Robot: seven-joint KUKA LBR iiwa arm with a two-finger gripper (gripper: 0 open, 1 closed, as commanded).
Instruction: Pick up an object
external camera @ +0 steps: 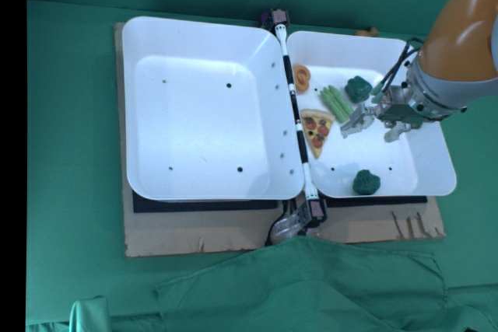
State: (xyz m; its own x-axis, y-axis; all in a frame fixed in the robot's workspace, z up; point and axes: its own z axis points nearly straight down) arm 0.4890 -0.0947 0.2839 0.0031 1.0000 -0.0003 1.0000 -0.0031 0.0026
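Hanging wide over the right bin [436,167], the tool [372,126] has the green stalks [336,103] just toward the divider, slanting.

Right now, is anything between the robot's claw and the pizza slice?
Nothing visible is. The gripper hangs over the right bin, and only bare white floor lies between it and the pizza slice to its left. The green beans lie further back, off that line.
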